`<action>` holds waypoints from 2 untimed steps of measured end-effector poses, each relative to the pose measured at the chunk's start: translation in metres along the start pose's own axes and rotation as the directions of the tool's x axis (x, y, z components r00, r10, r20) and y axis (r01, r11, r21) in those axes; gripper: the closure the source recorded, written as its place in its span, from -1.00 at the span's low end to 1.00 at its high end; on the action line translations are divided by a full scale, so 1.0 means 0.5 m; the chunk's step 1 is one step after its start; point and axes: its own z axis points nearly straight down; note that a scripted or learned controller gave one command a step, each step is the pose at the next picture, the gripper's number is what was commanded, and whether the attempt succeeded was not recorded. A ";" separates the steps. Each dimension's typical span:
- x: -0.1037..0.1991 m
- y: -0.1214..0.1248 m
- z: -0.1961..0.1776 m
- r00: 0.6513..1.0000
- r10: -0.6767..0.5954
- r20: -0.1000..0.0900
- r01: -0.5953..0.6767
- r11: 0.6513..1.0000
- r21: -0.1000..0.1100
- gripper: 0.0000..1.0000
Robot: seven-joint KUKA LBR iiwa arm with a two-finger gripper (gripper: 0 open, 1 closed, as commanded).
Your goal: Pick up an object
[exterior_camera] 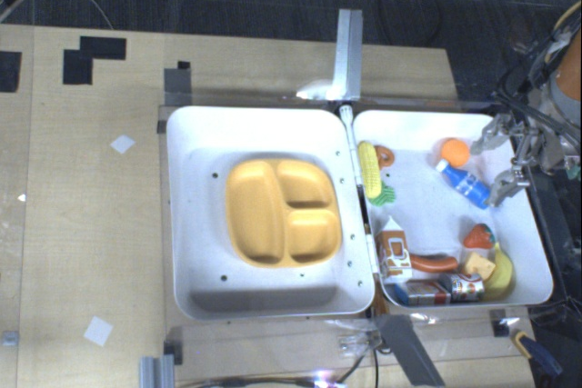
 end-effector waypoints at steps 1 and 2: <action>-0.088 -0.037 0.132 0.983 0.183 -0.003 -0.183 0.983 0.000 -1.00; -0.174 -0.041 0.038 1.000 -0.017 0.006 0.017 1.000 0.001 -1.00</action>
